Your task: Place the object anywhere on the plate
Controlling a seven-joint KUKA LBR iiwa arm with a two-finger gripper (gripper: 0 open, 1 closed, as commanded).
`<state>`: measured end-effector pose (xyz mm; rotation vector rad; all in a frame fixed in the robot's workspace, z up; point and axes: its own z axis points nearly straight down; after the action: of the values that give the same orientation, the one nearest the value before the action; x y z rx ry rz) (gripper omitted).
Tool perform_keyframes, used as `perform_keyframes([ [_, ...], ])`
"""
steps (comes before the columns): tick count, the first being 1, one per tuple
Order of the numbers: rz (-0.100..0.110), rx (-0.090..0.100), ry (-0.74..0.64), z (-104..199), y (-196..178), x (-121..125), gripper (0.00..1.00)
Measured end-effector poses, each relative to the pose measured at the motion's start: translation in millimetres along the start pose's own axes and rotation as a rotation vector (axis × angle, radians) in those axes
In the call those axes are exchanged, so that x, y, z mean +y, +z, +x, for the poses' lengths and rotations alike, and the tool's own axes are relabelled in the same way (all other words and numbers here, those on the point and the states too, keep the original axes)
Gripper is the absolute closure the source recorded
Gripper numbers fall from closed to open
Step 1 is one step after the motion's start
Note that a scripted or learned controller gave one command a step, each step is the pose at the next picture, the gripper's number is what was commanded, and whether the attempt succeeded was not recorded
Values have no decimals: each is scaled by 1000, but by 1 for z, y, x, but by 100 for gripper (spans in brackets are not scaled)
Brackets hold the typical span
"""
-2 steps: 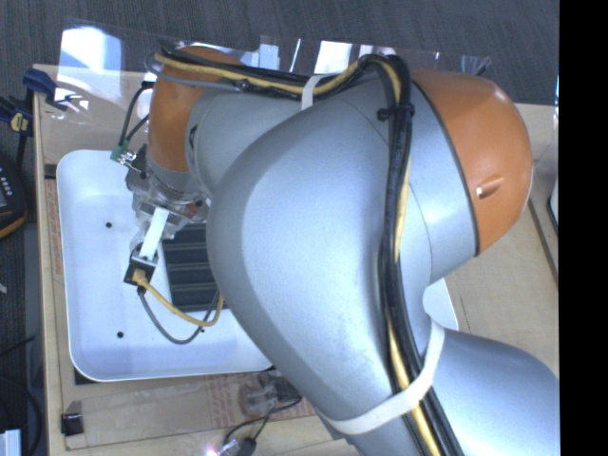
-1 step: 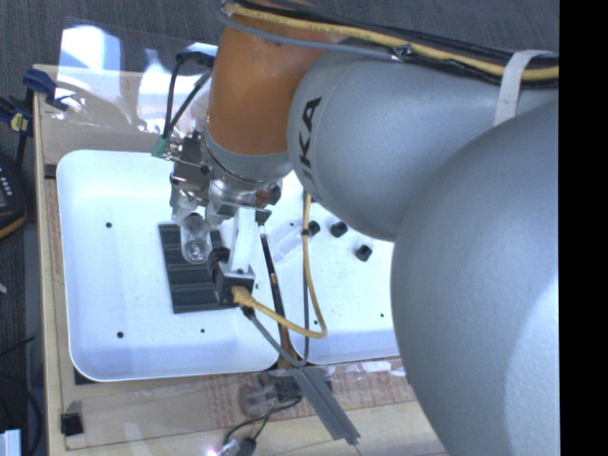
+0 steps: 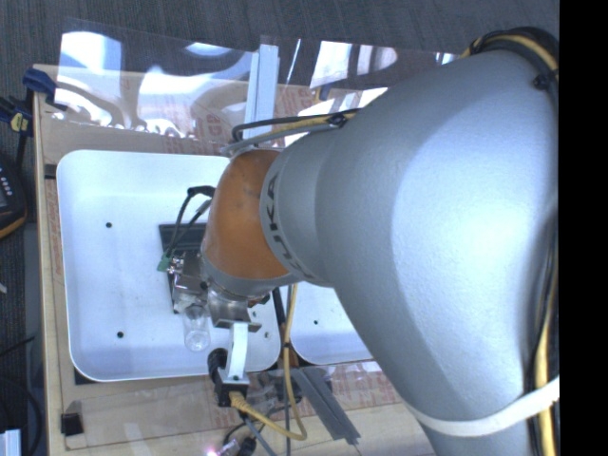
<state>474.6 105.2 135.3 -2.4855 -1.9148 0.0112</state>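
Observation:
My gripper [image 3: 195,329] hangs low over the left white bin [image 3: 104,264], near the bin's front right corner. The grey arm with its orange band [image 3: 242,226] reaches in from the right and covers most of the view. A pale, glassy tip shows at the gripper's lower end, just above the bin floor. I cannot tell whether anything is held there. A small green speck [image 3: 163,262] shows at the gripper's left side, and what it is stays unclear.
A bare stretch of the left bin's floor lies to the left of the gripper. A sliver of the right bin [image 3: 323,345] shows under the arm. A clear panel [image 3: 161,84] stands along the back of the bench.

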Motion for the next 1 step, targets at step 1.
perform_keyframes([
  [1,-5,3,-491,70,42,-17,100],
])
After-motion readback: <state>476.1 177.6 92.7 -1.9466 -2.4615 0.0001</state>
